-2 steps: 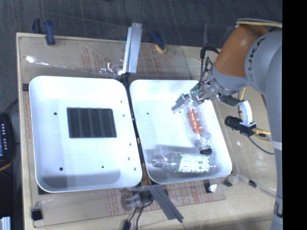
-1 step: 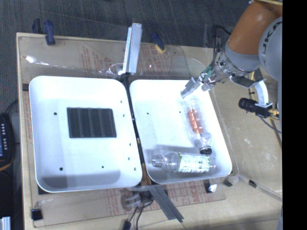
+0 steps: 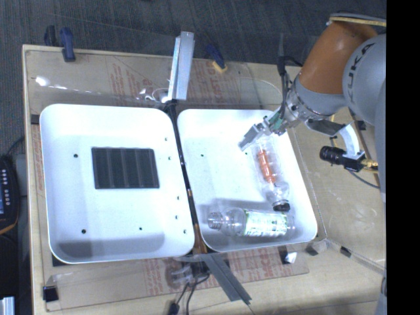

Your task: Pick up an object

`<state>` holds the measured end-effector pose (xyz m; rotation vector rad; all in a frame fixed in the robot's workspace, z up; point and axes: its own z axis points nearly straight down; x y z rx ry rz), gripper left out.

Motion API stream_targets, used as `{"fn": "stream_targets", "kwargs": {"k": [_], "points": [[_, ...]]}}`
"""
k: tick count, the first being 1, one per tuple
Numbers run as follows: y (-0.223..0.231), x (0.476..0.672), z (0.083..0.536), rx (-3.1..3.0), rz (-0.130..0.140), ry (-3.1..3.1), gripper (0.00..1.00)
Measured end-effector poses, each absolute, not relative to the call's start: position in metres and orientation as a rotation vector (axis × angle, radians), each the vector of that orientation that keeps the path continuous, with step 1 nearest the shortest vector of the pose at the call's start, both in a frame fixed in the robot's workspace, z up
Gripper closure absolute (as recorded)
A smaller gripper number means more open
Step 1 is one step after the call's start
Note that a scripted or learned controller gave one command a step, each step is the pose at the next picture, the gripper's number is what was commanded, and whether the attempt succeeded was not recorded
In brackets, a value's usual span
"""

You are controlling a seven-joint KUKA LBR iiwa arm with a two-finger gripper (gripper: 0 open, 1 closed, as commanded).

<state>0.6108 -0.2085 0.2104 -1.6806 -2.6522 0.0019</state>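
My gripper hangs over the upper right part of the right bin, just above the top end of a clear bottle with an orange label. That bottle lies lengthwise, its black cap pointing to the front. A second clear bottle with a green and white label lies across the bin's front edge. Nothing shows in my gripper's grasp.
A dark ribbed rectangular block lies flat in the middle of the left bin. A grey metal bar stands behind the seam between the bins. Blue clamps sit on the bench's far edge.
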Motion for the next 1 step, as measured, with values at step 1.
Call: {"fn": "stream_targets", "kwargs": {"k": [1], "points": [[-0.1466,0.6278,0.2921,-1.716,0.000,-2.633,0.00]]}}
